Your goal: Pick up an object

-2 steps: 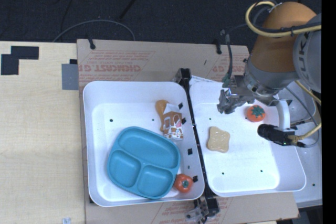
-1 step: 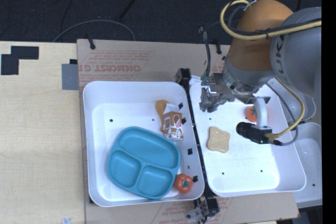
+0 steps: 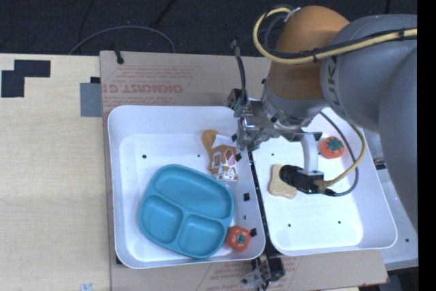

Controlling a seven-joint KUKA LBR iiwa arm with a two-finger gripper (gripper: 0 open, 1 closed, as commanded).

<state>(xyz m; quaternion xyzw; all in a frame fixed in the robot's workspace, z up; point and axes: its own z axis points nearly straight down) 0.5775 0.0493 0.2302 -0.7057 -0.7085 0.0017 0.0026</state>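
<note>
One printed carton lies at the blue plate's upper right rim; the gripper hangs just beyond it, farther from the plate, spread or closed I cannot tell.

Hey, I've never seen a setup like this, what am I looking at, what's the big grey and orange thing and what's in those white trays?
That is a robot arm, filmed by one camera above the bench, looking down at a slant. Its claw hangs over the wall between two bins. The left bin holds a blue divided plate, a printed carton, a tan piece and a red toy fruit. The right bin holds a toast-like piece and an orange-red toy fruit. Whether the claw holds anything, I cannot tell.
</note>
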